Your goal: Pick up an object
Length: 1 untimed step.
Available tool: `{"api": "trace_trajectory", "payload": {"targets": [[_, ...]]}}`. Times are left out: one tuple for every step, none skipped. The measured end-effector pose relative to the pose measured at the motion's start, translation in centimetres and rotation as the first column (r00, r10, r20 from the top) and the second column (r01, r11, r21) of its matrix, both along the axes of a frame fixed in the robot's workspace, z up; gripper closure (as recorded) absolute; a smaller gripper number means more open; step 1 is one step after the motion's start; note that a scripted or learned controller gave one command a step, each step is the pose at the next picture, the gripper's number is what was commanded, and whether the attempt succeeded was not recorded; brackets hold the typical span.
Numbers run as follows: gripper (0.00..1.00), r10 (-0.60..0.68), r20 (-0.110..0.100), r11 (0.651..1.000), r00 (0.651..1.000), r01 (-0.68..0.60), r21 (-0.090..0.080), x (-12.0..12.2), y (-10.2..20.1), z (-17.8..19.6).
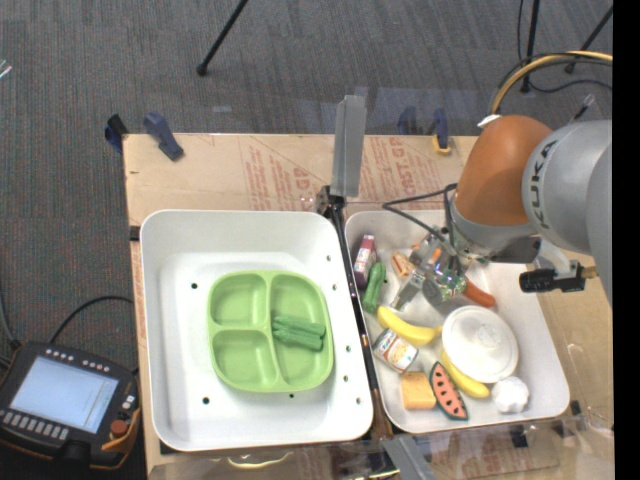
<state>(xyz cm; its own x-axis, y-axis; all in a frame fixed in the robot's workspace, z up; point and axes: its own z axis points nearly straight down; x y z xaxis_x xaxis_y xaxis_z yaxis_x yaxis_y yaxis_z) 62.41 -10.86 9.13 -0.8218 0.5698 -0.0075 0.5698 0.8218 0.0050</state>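
Observation:
The right bin (pixel 548 340) holds a pile of toy foods. Among them are a yellow banana (pixel 406 325), a white lidded bowl (pixel 480 343), a watermelon slice (pixel 447 391), an orange block (pixel 418 391), a small can (pixel 397 350), a green cucumber (pixel 374 286) and a pink bottle (pixel 364 259). My gripper (pixel 431 275) hangs low over the upper middle of this bin, just above the banana and to the right of the cucumber. A small green and red item (pixel 452 288) lies right beside it. I see nothing clearly held.
The left bin (pixel 180 253) holds a green divided plate (pixel 240 343) with a green toy (pixel 299 331) in its right compartment. A white ball (pixel 510 395) and a second banana (pixel 466 379) lie at the right bin's front. The grey arm with its orange band (pixel 510 173) reaches in from the right.

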Motion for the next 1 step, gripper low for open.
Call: {"api": "trace_trajectory", "payload": {"targets": [[0.00, 0.081, -0.001, 0.997, 0.997, -0.081, -0.001, 1.07, -1.80, 0.00]]}}
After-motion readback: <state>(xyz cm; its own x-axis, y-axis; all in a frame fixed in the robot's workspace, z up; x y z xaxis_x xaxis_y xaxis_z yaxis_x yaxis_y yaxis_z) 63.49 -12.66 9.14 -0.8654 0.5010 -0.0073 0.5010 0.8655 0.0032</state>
